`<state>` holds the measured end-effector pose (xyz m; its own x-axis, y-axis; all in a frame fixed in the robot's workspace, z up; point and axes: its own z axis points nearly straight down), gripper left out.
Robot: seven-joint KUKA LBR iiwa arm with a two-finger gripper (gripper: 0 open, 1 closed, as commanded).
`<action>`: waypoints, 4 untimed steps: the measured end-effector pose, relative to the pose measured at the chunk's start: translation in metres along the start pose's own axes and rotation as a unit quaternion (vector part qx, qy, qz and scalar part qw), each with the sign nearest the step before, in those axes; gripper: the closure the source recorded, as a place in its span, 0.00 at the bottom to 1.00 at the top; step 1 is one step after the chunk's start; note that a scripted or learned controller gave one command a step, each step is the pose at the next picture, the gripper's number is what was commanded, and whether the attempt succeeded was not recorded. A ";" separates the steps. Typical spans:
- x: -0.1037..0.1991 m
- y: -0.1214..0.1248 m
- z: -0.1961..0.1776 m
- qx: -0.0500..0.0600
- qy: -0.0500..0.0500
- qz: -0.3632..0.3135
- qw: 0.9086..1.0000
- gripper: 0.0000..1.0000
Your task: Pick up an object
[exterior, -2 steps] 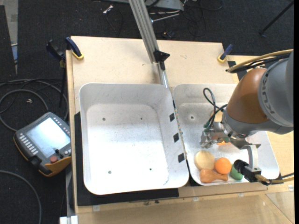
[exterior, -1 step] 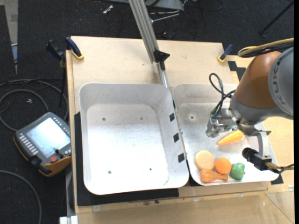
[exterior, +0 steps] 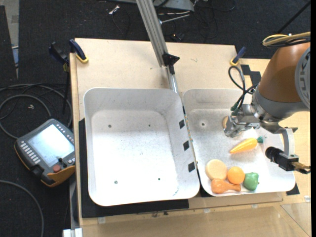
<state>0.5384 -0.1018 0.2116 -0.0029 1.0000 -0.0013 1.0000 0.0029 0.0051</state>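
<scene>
In the right bin [exterior: 207,107] lie several toy foods. A yellow-orange corn-like piece [exterior: 244,145] rests mid-bin. Near the front edge sit a pale round piece [exterior: 216,169], an orange ball [exterior: 236,175], an orange gourd shape [exterior: 224,186] and a green pepper [exterior: 251,180]. My gripper [exterior: 233,128] hangs low over the bin's back half, just above and left of the yellow piece. The arm's grey and orange wrist [exterior: 284,83] covers the bin's right side.
The left bin [exterior: 98,102] stands beside the right one, a raised divider wall [exterior: 185,132] between them. A slanted metal pole [exterior: 155,31] rises behind the bins. A teach pendant [exterior: 44,152] lies on the floor at left. Clamps hold the board's back corners.
</scene>
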 end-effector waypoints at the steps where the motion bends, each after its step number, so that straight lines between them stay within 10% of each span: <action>1: 0.007 0.000 -0.045 0.000 0.000 -0.001 1.000 1.00; 4: 0.165 -0.004 -0.037 0.003 0.002 -0.004 1.000 1.00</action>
